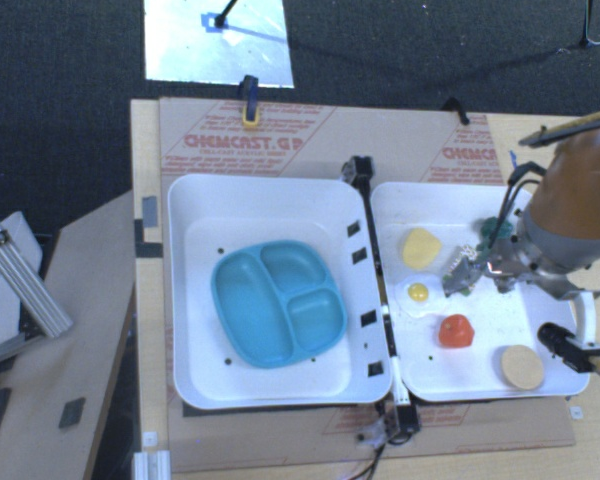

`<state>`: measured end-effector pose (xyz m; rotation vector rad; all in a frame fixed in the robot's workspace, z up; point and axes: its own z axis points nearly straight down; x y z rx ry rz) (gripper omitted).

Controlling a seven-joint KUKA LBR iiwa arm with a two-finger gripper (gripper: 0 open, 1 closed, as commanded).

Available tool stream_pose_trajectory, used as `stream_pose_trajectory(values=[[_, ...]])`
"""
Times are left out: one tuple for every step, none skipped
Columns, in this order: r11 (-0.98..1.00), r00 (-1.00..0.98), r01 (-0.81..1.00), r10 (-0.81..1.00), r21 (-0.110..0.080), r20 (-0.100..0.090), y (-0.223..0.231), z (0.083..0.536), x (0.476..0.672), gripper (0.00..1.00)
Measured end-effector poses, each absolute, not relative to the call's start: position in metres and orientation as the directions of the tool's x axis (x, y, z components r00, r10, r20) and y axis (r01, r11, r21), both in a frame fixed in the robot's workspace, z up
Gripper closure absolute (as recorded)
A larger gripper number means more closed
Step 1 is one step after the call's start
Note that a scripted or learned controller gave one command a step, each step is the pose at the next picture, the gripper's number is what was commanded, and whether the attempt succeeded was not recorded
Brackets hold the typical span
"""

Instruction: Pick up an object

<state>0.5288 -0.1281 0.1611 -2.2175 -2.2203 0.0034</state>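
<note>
Gripper [463,271] low in the right bin [435,386] near the yellow lump [421,247] — fingers' state cannot be told — nothing seen held, pick outstanding.

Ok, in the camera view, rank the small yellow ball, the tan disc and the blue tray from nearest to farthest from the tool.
1. Small yellow ball, just left of the tool, right bin.
2. Tan disc, lower right corner of that bin.
3. Blue tray, over in the left bin.
</note>
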Motion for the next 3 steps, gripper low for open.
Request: stream_pose_trajectory(values=[[0.001,-0.001,1.000,1.000,-0.004,0.002,-0.119,0.103,0.532,0.00],[0.000,0.000,1.000,1.000,0.002,0.000,-0.120,0.085,0.533,0.00],[0.001,-0.001,1.000,1.000,0.006,0.002,-0.119,0.097,0.535,1.00]])
